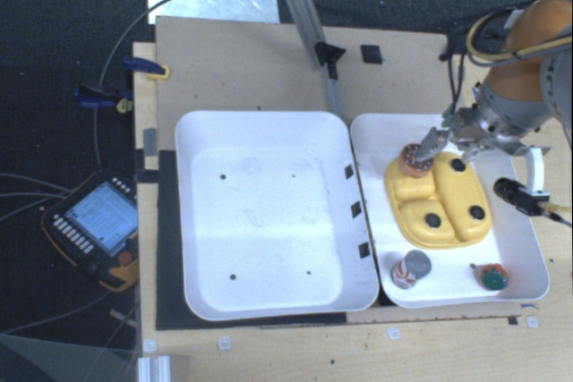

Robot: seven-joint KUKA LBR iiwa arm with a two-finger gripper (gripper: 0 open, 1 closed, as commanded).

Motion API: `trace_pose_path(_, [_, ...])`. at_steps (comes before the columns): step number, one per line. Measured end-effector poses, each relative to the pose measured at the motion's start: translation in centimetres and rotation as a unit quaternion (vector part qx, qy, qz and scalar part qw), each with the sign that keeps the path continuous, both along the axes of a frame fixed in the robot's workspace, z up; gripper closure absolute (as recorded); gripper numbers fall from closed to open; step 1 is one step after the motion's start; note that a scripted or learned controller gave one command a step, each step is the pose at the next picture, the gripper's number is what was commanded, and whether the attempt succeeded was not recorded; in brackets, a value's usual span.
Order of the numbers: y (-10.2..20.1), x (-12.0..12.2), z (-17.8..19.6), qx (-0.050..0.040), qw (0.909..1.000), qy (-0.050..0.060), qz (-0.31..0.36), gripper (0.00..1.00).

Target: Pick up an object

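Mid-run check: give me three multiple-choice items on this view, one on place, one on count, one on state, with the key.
1. Which bin holds the yellow object?
A. left bin
B. right bin
C. neither

2. How many dark round spots show on the yellow object's top?
A. three
B. one
C. six

3. Where is the gripper?
A. over the left bin
B. outside both bins
C. at the yellow object's upper edge

Key: 1 B, it lies in the right bin. 2 A, three spots are visible. 3 C, the gripper sits beside the small round object.
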State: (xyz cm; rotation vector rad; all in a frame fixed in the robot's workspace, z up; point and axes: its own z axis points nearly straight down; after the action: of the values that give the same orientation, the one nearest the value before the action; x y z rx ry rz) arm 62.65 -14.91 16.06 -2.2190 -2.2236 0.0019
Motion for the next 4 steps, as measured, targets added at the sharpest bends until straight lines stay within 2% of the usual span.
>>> trace_pose_path(1, [-0.5, -0.1, -3.1, -0.0003, 1.0, -0.006, 0.002, 0.0])
trace_pose_path(2, [-0.5, 0.0, -3.7, -0.0003, 1.0, -0.007, 0.002, 0.0])
trace_pose_path(3, [-0.2, 0.3, -2.3, 0.0027, 0.9999, -0.011, 0.003, 1.0])
trace_pose_path(4, [-1.1, 0.1, 3.5, -0.0006, 1.0, -0.004, 0.001, 1.0])
